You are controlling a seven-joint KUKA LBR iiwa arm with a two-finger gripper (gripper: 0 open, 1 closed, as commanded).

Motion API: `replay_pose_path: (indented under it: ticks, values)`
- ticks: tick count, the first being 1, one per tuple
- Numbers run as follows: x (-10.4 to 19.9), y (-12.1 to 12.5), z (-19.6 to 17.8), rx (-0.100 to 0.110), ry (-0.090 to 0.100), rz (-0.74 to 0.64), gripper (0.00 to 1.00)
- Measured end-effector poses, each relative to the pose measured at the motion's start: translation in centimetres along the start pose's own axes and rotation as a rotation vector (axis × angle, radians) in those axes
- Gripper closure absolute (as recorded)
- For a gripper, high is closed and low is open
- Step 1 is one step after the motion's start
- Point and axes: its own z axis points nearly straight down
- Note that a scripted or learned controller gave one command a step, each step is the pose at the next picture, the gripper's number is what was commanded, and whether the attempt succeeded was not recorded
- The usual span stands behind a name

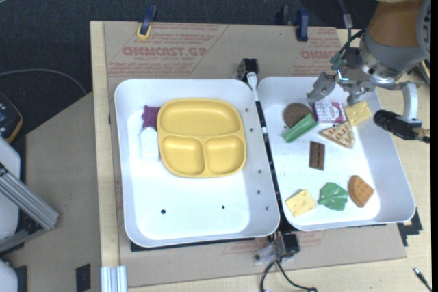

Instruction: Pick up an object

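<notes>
Left bin [137,215]: yellow divided tray [200,135] hides most of a purple item [150,115] and crowds a white bottle [148,143] at the left wall. Right bin [393,181]: pink packet [328,111] near the far edge, partly under the gripper [340,83]. Fingers spread w/ nothing between, hovering just over the packet; contact unclear. Green stick [300,128] overlaps a brown round [295,112].

Camera view: single fixed camera above the bench [205,44] | looks down at a slant | frames both white bins [198,222] whole | arm [400,3] enters from right
</notes>
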Motion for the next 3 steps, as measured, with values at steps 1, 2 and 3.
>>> replay_pose_path:
  ticks: [1, 2, 3]
  values:
    - [0.6, 0.8, 5.3, 0.001, 0.000, -0.002, 0.00]
    - [0.8, 0.7, 9.5, -0.001, 0.000, -0.001, 0.00]
    - [0.8, 0.9, 11.8, -0.006, -0.002, -0.002, 0.00]
